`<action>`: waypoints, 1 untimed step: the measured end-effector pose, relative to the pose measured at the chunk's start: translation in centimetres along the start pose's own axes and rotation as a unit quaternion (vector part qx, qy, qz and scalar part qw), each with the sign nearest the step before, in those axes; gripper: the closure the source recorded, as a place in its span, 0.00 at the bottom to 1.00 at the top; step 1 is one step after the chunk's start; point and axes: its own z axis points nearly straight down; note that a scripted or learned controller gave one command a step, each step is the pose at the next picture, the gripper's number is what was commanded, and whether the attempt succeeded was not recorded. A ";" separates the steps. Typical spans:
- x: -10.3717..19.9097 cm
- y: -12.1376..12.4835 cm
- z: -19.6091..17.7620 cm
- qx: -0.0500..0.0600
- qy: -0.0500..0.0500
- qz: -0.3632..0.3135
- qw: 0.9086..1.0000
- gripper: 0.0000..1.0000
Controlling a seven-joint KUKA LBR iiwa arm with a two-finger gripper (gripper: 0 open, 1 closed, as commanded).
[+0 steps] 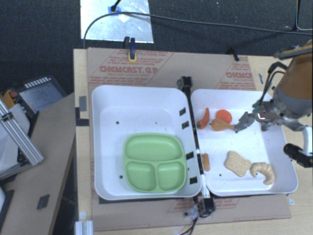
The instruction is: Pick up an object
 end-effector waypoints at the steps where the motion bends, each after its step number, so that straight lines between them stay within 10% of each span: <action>1: 0.7 0.7 5.5 0.000 0.000 -0.001 1.000 0.00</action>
